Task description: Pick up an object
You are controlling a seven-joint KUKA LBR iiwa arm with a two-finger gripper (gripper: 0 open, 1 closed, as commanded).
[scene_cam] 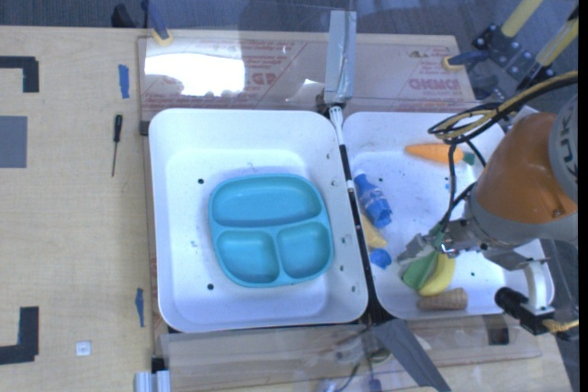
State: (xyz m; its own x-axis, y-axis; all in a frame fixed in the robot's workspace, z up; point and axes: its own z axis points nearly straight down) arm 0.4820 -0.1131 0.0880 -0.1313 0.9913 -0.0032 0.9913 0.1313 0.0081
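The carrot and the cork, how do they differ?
The carrot is orange and tapered; the cork is tan and blunt-ended. The carrot lies near the right bin's far wall, the cork near its front edge. The carrot is longer than the cork. Both lie flat, roughly crosswise, in the right bin.

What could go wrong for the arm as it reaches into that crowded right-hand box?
The gripper sits low over a green and yellow toy that touches a brown cork-like piece; closing here might catch both or nudge one away. The toy looks rounded, so it could slip free. Loose cables hang near the orange carrot and might snag.
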